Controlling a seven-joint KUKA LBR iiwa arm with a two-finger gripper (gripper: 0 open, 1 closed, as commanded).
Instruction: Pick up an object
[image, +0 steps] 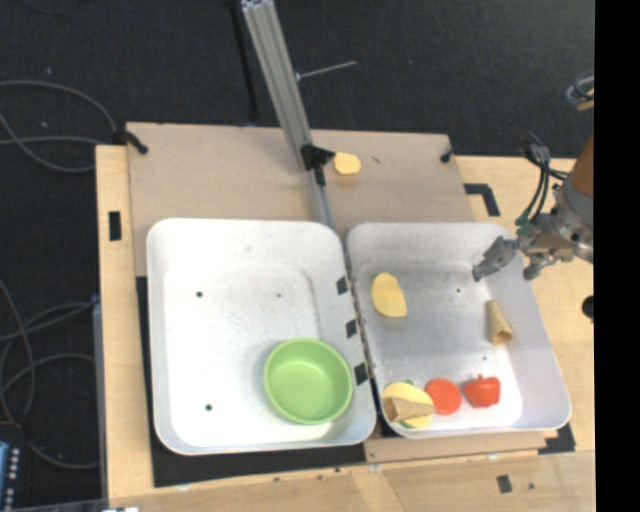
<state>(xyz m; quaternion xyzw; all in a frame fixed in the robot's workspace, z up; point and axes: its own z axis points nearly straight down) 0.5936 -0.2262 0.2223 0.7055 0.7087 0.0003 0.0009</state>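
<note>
2 bins sit on the table; our gripper (512, 256) hovers at the right bin's (440, 250) upper right edge, fingers apart, holding nothing. We judge this the approach: next, descend over the nearby cone (499, 322) and close.

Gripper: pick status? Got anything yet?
Done: nothing looks lifted. The yellow piece, tan cone, tomato and red pepper all lie in the right bin. In hand: the gripper sits over that bin's upper right edge, fingers spread, nothing between them. Left: descend, close, lift.
</note>
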